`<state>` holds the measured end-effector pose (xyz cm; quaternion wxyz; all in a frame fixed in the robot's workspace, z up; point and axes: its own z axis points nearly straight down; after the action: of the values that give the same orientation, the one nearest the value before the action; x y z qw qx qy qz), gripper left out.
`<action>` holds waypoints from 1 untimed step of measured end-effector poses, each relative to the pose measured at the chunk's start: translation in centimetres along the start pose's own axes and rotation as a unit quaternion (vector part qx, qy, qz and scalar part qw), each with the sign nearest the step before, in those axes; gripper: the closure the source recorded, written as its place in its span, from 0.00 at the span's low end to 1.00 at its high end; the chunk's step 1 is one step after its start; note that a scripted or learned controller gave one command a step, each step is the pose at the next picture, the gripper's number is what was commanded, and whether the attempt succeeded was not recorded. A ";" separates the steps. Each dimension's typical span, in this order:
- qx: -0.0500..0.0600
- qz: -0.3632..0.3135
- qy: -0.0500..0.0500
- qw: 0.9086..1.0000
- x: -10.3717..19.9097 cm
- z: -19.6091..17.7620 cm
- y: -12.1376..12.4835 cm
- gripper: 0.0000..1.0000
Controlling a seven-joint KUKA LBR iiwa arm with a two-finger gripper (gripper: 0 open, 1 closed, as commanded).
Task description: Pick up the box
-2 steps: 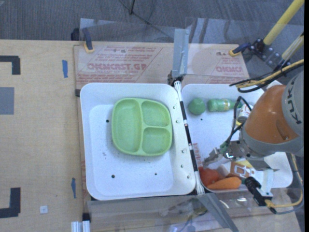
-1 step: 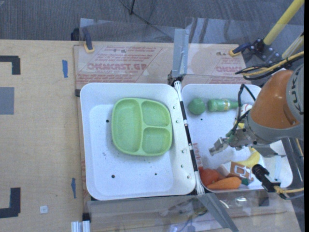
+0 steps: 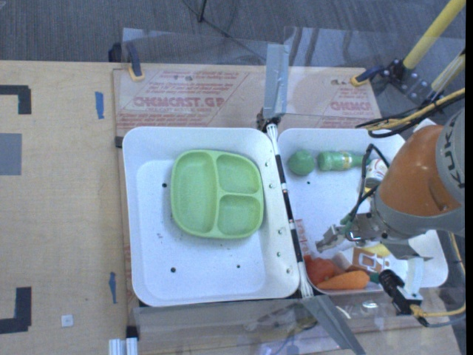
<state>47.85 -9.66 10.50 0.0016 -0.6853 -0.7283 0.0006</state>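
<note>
Box [image 3: 367,258] lying at right bin [image 3: 325,198] front edge beside orange carrot [image 3: 344,280], part-hidden under wrist | tool [image 3: 334,237] hovering just left of it, apparently lining up; finger state: cannot tell, arm blocking.

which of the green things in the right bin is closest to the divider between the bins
The round green ball, at the right bin's far left corner beside the divider. The green bottle lies on its side further right, toward the arm.
</note>
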 end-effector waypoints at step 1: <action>-0.002 0.099 -0.002 0.995 -5.4 -0.9 -0.3 0.00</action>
<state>47.91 -15.09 11.43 -0.0008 -0.7538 -0.6572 0.0004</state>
